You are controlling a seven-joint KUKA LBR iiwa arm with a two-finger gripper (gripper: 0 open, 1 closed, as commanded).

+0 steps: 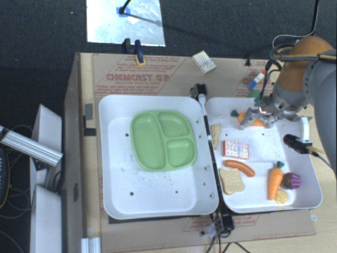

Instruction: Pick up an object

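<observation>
While the grey arm (316, 83) with its orange band reaches in from the right, its gripper (261, 117) sits low over the far part of the right bin (310, 194). An orange toy (247, 118) lies right by the gripper tips, partly hidden by the metal, and I cannot tell if the tips are touching it. I cannot tell if the jaws are open or closed, or if they have hold of anything. Near the middle of the right bin lies a small card with red and white squares (235, 149). Just nearer than the card is a toy sausage (239, 167), and nearer still is a slice of toy bread (231, 181). On the right side of this bin a toy carrot (275, 181) lies beside a purple toy (291, 181), with a small yellow piece (281, 196) just nearer than them. A pale long toy (215, 135) lies along the left wall of the right bin. The left bin (118, 194) holds a green plate (163, 140) with three parts, lying flat in the middle. Both bins rest on a brown board (137, 77) with red letters. Far beyond the bins, a small patterned block (204, 61) lies on the board.
</observation>
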